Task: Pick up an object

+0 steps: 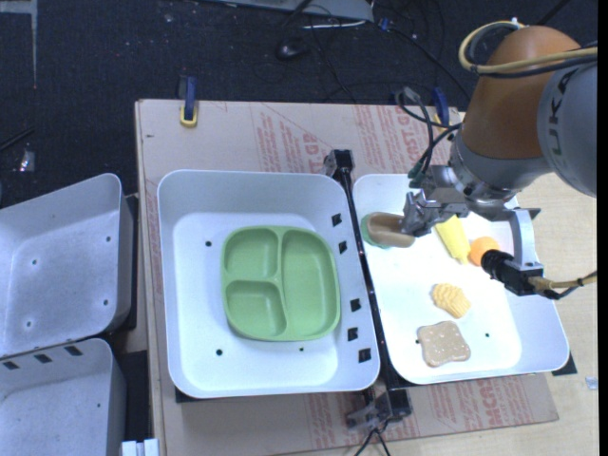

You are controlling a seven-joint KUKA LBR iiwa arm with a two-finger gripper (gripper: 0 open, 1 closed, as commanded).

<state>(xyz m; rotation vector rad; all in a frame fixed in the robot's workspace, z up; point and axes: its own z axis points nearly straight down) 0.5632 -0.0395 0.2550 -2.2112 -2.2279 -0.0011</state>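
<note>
Camera view looks down on two white bins side by side on a bench. Left bin (180, 283) bears a green tray (281, 283) with three compartments, lying flat near its middle. Right bin (541, 335) bears the small things. From 3 o'clock the grey arm (532, 103) reaches in, and its gripper (415, 218) sits over the bin's 10 o'clock corner. Whether its fingers stand wide or narrow I cannot tell, since the wrist hides them. Just at the gripper's 9 o'clock side lies a tan spoon (385, 224), resting over a green disc (372, 237) by the bin's left wall; the spoon's right end meets the gripper, though a grip on it cannot be made out. At 3 o'clock from the gripper lies a yellow piece (454, 239), and beside that an orange ball (484, 249). Toward 5 o'clock in the bin lie a ridged yellow piece (451, 299) and, below it, a toast slice (444, 344), the two apart.
</note>
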